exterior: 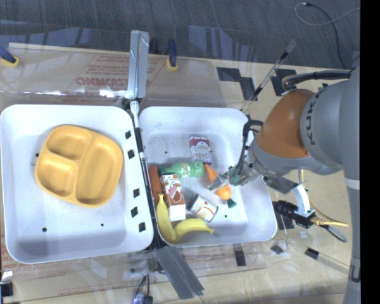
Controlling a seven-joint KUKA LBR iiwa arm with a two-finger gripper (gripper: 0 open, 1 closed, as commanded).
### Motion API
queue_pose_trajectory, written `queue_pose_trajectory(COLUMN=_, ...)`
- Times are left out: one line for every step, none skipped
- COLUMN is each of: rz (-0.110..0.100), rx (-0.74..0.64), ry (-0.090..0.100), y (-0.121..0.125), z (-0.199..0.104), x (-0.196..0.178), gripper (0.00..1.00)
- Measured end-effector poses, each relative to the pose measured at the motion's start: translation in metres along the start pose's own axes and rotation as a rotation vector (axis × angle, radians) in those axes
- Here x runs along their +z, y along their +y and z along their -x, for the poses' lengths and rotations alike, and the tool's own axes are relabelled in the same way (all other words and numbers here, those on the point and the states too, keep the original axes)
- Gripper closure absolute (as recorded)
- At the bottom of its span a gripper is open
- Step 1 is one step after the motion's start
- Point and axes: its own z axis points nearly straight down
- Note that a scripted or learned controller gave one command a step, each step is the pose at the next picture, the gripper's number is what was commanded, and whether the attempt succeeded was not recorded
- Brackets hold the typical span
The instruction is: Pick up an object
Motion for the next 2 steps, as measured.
queue_pose_trajectory(rz=0.002, rx=-0.008, ry=-0.002, y=0.001, z=0.005, x=0.009, gripper=1.00)
queue_pose_trajectory(rz=0.003, rx=0.096, ry=-0.003, y=0.037, z=-0.078, x=-0.121, gripper=1.00)
